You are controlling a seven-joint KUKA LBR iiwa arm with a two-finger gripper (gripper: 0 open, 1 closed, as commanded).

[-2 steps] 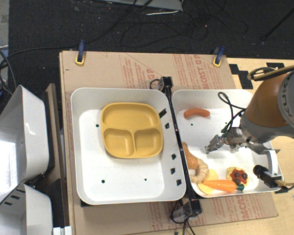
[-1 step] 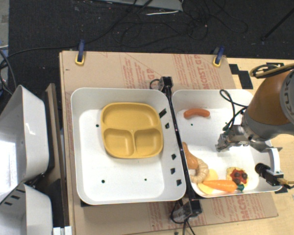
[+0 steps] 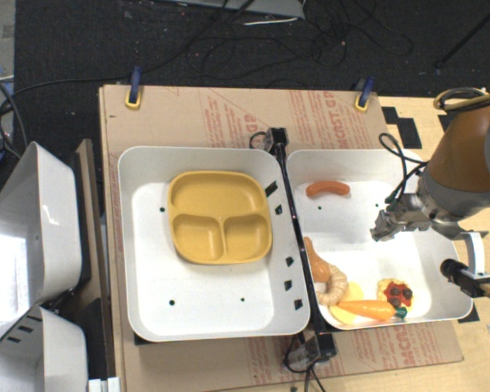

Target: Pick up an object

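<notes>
The right bin [image 3: 408, 174] served as the landmark for everything the arm dealt with. The gripper [image 3: 384, 225] hung over the middle of that bin, above bare white floor, with the grey wrist and the orange band [image 3: 474, 149] behind it rising over the bin's right wall. Nothing could be seen between its tips, and whether it was released or clenched could not be told from this slanted view, since the dark tool end was too small and shadowed. A sausage [image 3: 327, 189] lay on the bin floor toward its far wall, well apart from the gripper and to the gripper's upper left in the view. Along the bin's near wall sat a cluster of toy food: a carrot [image 3: 365, 308] lying lengthwise, a small pizza slice [image 3: 394, 291] just beside its right end, and a pale chicken drumstick [image 3: 325, 273] leaning against the bin's left wall, touching or nearly touching the carrot. A yellow patch showed under the carrot, though what it was could not be made out. Beyond the bin's left wall, in the left bin [image 3: 139, 219], a yellow divided plate [image 3: 220, 216] rested flat toward that bin's far half. Both bins stood on a cardboard sheet [image 3: 229, 113] held by two yellow clamps [image 3: 133, 98].
</notes>
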